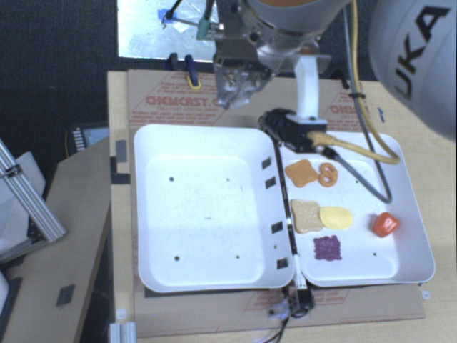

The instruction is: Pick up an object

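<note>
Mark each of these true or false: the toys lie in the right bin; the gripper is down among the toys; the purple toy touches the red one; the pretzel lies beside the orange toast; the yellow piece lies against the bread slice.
1. The toys lie in the right bin. True.
2. The gripper is down among the toys. False: it hangs beyond the bins' far edge, above the cardboard.
3. The purple toy touches the red one. False: bare bin floor lies between them.
4. The pretzel lies beside the orange toast. True.
5. The yellow piece lies against the bread slice. True.
</note>
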### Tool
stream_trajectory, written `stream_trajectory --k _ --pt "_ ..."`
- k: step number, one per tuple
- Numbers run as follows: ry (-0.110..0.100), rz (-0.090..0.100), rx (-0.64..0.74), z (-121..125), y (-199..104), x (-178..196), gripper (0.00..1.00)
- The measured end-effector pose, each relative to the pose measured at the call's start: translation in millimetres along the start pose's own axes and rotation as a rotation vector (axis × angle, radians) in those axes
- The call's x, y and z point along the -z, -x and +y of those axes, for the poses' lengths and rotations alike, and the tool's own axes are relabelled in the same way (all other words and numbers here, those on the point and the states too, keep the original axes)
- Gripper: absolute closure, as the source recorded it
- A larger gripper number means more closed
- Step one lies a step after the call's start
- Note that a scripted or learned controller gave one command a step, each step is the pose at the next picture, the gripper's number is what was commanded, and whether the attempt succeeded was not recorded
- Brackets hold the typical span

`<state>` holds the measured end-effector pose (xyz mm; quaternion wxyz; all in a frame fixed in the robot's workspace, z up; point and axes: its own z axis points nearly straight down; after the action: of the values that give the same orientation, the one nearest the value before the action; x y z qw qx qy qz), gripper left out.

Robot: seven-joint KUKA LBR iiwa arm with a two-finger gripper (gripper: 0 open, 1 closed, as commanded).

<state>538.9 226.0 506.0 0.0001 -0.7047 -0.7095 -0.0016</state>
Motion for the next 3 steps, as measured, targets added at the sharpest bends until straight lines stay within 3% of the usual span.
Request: stream_trajectory --k 1,2,3 --pt "0.002 0.0 -0.001 -4.7 -8.6 30.7 1.0" --pt "0.0 -0.001 -0.001 -4.7 -8.4 29.2 0.0" --pt "0.003 0.0 0.003 -4.4 -8.8 40.7 1.0"
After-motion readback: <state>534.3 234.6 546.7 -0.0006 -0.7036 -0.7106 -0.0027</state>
